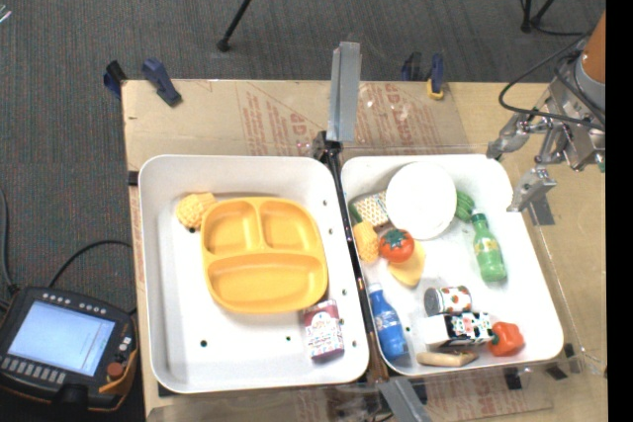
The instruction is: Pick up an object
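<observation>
A: Where does the gripper (539, 175) stand right now?

B: It hangs over the outer rim of the right bin (550, 303), up at the far corner. Its fingers are spread apart and there is nothing between them, so nothing is lifted yet.

A: What lies closest to it?

B: The green bottle (487, 249), just below and a little inward of the fingers, lying near the bin wall and apart from the rest. Next inward comes the white round plate (421, 200), with something green peeking from behind its edge.

A: And past that?

B: Farther from the gripper, the tomato (396, 245) sits on a yellow piece, beside a corn cob (365, 239). Toward the near end of the same bin lie a small can (447, 298), a white carton with dark markings (457, 325), an orange pepper (505, 338) and the blue bottle (385, 321).

A: The other bin?

B: The left bin (158, 292) is farthest away: a yellow divided tray (264, 254), a second corn piece (194, 208) at its corner, a small pink carton (322, 331).

A: So how far along is it?

B: I'd say barely begun. No object is chosen by contact; the descent, the closing and the lift all remain. The green bottle looks the easiest candidate, being nearest and free on all sides.
</observation>
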